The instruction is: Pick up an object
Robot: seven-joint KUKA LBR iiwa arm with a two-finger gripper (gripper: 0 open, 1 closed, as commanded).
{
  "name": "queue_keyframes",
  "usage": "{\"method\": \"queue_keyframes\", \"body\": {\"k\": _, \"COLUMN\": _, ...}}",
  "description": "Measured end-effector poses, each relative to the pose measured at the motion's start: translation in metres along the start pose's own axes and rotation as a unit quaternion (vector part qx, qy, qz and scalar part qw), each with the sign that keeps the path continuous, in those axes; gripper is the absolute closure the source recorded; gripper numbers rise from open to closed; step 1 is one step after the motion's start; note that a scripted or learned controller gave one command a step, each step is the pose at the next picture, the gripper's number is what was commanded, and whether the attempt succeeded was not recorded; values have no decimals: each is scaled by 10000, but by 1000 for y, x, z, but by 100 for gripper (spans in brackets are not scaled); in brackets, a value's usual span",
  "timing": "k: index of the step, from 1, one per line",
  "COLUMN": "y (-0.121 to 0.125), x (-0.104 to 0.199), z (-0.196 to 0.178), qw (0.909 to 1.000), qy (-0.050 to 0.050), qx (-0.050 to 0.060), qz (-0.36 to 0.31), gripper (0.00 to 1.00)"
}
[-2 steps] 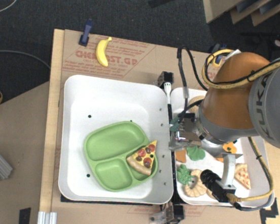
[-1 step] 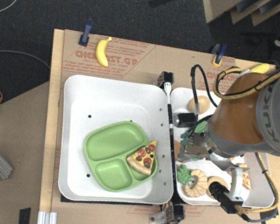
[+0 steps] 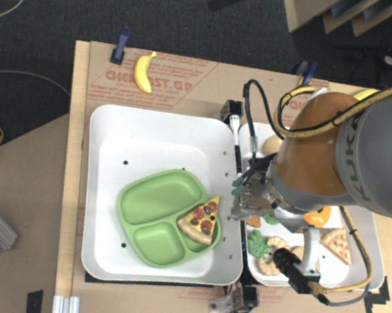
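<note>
- On the bench, camera view: two shallow white bins side by side on a brown cardboard sheet (image 3: pixel 192 80) printed with red lettering.
- Left bin (image 3: pixel 113 134) holds a green divided plate (image 3: pixel 156 215), three compartments, lying flat toward the bin's near half.
- Toy pizza slice (image 3: pixel 200 221) sits in the plate's small right-hand compartment, tip pointing up and right, crust toward the near rim.
- Right bin (image 3: pixel 377 263) largely covered by the arm (image 3: pixel 354 155); grey body and orange band hang over its far and middle part.
- Gripper (image 3: pixel 248 198) sits low at the divider between the bins, just right of the pizza slice. Fingers are buried in dark hardware and cables, so I cannot tell whether they are parted or closed; nothing visibly held.
- Right bin contents seen around the arm: a second pizza slice (image 3: pixel 337 244) at the right, an orange piece (image 3: pixel 316 217) beside it, a green leafy toy (image 3: pixel 258 245) near the divider, a pale pastry-like item (image 3: pixel 273 264) at the near edge, possibly a croissant.
- Toy banana (image 3: pixel 144 71) lies on the cardboard beyond the left bin, well apart from both bins.
- Blue clamp (image 3: pixel 119 45) at the cardboard's far edge, just left of the banana.
</note>
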State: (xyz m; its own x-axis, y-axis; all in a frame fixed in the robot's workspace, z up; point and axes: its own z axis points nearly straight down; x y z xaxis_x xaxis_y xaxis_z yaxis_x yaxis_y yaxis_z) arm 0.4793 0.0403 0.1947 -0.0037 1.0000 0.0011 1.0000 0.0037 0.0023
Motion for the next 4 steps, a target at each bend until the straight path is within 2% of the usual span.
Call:
{"method": "queue_keyframes", "body": {"k": 1, "y": 1, "x": -2, "z": -10, "qw": 10000, "qy": -8, "qx": -8, "qz": 19, "gripper": 100}}
{"method": "queue_keyframes", "body": {"k": 2, "y": 158, "x": -51, "z": 11, "qw": 10000, "qy": -29, "qx": -45, "qz": 22, "gripper": 100}}
{"method": "queue_keyframes", "body": {"k": 3, "y": 161, "x": -73, "z": 10, "qw": 10000, "qy": -16, "qx": -5, "qz": 27, "gripper": 100}}
{"method": "queue_keyframes", "body": {"k": 4, "y": 150, "x": -119, "z": 83, "qw": 10000, "qy": -9, "qx": -14, "qz": 8, "gripper": 100}}
